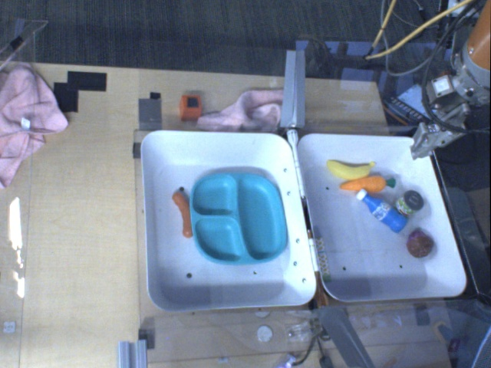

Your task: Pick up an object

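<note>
Left bin (153, 228): glossy blue three-compartment tray (238, 217), thin orange stick (184, 213) beside it. Right bin (449, 278): smooth yellow banana (349, 167) touching a carrot (364, 183), blue bottle (383, 210), dark round can (412, 201), maroon ball (420, 243). Gripper (426, 138) hovers over the bin's far-right corner, gripping nothing; finger spread indiscernible.

A yellow banana (350, 167), orange carrot (364, 183), blue bottle (381, 210), and what may be a small jar (411, 202) and dark ball (420, 244) are lying in the right bin (337, 271).
</note>
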`<state>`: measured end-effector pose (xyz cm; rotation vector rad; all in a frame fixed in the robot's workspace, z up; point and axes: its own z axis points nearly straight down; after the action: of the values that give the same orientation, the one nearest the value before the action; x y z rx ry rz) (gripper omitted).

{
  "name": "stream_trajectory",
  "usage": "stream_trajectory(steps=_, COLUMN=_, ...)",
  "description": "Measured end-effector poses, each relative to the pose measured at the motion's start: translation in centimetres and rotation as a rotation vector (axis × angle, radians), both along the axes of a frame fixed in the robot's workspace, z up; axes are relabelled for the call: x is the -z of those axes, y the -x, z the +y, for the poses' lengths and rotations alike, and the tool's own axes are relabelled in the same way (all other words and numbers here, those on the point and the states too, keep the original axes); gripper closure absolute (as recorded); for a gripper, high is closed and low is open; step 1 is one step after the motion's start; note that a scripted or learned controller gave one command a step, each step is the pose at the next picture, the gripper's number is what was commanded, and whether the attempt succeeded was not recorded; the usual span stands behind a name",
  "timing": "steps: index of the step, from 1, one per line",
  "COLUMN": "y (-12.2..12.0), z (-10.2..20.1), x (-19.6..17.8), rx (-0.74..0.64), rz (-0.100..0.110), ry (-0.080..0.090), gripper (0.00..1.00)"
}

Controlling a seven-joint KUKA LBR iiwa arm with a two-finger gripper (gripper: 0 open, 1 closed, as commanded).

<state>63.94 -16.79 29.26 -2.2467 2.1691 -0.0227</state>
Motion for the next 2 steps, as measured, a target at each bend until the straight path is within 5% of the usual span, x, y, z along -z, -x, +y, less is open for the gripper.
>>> stream_trajectory(steps=1, y=-0.9, z=1.7, x=-8.6, rx=-0.719, rz=-0.005, ry=0.016, gripper=1.00)
stream_trajectory(steps=2, y=-1.2, z=1.7, x=-9.8, rx=-0.715, rz=-0.021, ry=0.016, gripper=1.00)
